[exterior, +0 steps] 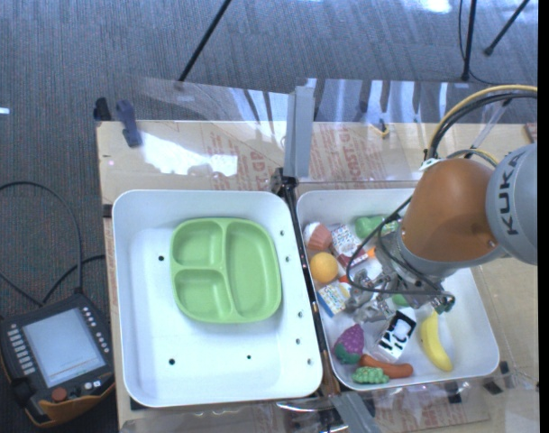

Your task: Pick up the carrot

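The slim orange carrot (388,367) lies at the smooth white right bin's (487,350) front; finger state: cannot tell.

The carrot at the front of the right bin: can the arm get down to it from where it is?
Probably yes: the carrot lies uncovered, though grapes and a black-and-white box crowd it closely.
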Controlling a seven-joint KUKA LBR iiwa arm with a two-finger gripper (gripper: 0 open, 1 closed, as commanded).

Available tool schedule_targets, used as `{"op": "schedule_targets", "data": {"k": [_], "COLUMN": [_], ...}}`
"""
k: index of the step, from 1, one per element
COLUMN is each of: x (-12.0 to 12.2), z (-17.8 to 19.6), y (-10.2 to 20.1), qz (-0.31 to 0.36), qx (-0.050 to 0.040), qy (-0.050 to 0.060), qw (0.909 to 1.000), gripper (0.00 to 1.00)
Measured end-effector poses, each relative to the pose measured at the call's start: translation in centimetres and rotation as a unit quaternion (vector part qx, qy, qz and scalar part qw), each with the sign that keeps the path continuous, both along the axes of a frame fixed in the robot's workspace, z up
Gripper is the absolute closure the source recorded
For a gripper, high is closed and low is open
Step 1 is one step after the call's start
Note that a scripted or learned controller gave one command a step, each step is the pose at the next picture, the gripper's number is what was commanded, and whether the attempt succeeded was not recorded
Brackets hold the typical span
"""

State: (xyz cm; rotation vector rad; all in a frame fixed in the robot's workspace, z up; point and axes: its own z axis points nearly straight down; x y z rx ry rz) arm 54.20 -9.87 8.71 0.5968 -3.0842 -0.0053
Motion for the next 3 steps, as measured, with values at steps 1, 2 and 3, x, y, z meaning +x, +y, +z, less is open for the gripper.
{"op": "schedule_targets", "data": {"k": [1,2,3], "x": [2.3,2.1,5.2], "z": [18.5,17.9,12.0], "y": [-3.1,-3.1,-3.0], "qz": [0.012,0.012,-0.028], "qx": [-0.0027,-0.0007,0.0004], "qy": [-0.008,-0.002,0.002], "qw": [0.9999,0.9999,0.9996], "gripper": [1.0,0.0,0.0]}}
